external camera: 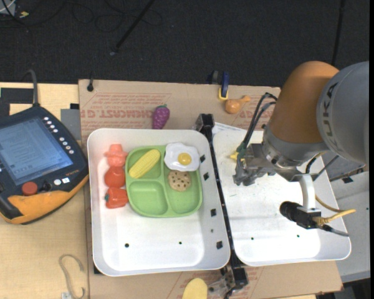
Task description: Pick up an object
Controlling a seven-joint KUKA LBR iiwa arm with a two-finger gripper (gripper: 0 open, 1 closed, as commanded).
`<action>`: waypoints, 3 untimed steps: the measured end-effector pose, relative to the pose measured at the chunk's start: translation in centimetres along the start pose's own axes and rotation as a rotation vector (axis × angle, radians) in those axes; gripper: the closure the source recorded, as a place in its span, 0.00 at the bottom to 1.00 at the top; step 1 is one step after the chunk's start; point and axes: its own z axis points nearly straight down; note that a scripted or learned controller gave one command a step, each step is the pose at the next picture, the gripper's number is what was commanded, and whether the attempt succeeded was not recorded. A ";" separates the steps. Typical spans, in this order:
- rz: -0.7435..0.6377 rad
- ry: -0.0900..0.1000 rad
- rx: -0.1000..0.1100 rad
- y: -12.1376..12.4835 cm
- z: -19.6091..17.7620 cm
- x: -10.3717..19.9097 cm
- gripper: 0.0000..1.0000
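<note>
My gripper hangs over the upper left part of the right bin, just below the grey and orange wrist. A small yellow bit shows beside it at the bin's left wall. In the left bin lies a green divided plate with a yellow corn cob in it. A fried egg and a cookie rest at the plate's upper right. Three red-orange toy pieces stand in a column left of the plate.
Behind the bins lie a purple grape bunch and an orange pear-like toy. A teach pendant sits on the bench to the left. A yellow toy lies at the front edge. Black cable gear hangs over the right bin.
</note>
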 end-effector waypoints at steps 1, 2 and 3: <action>-0.001 0.000 -0.001 0.7 -1.6 5.7 1.00; 0.001 -0.001 0.002 0.9 -0.5 10.4 1.00; -0.002 -0.002 0.001 1.6 -0.7 10.3 1.00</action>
